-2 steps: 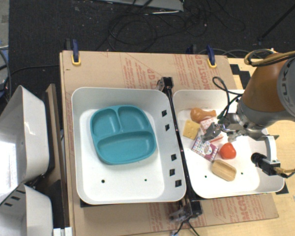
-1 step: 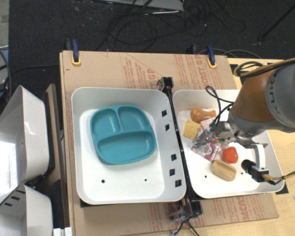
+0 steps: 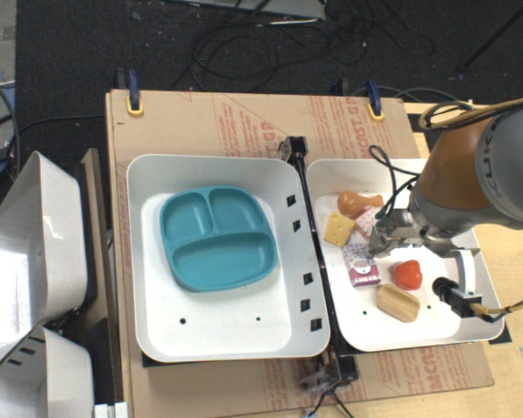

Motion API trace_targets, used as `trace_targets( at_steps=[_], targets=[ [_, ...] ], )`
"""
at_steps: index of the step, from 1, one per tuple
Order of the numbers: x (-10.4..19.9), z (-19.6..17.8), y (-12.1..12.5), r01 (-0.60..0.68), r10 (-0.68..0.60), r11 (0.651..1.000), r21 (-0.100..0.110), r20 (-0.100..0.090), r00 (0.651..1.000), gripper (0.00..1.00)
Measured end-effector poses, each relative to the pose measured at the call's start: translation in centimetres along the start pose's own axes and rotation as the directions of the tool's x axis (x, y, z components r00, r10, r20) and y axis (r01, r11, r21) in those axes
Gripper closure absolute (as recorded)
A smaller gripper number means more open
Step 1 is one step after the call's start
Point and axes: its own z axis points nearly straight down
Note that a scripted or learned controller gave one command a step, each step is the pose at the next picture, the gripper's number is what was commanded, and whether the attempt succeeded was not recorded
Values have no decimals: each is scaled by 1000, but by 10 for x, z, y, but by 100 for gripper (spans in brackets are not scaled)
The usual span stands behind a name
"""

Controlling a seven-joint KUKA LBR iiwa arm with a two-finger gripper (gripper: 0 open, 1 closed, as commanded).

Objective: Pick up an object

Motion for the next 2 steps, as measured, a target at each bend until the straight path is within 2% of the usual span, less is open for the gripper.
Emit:
trace_targets(
  at_steps=[2],
  targets=[
    [0,-116,6,6,-6,1000,6,0,1000,100]
  ],
)
